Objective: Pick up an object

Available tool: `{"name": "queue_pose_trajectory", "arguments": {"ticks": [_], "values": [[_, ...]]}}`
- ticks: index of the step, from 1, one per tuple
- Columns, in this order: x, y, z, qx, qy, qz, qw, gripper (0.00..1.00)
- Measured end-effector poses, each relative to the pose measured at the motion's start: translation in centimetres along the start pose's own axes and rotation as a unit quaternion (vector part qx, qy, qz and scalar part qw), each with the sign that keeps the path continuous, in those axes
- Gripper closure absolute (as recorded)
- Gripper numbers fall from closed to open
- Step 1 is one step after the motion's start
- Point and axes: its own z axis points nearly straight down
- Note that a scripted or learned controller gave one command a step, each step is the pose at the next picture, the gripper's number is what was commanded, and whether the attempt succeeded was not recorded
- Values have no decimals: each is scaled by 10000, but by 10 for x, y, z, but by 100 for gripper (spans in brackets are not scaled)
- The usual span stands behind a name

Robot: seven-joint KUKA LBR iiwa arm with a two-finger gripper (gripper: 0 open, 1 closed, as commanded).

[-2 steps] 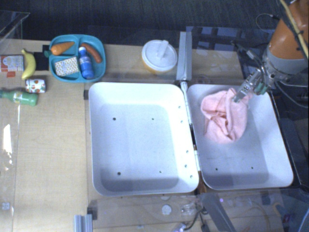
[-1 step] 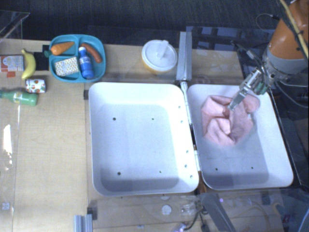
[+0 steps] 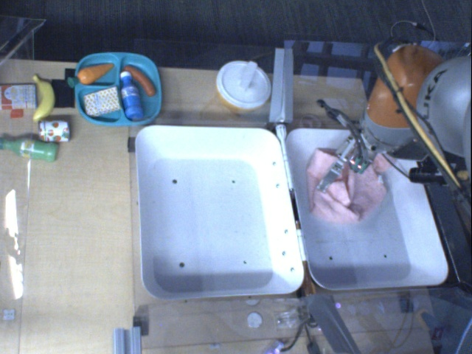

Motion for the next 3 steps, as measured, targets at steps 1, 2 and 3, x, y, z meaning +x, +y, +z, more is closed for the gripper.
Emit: {"name": "queue_pose_trajectory", "arguments": {"ticks": [1,2,3], "values": [[15,8,12,-32,-60,216,9997,0],[13,11,1,-58,-80,213,9997,100],[21,51,-144,9,2,1285,9917,100]]}}
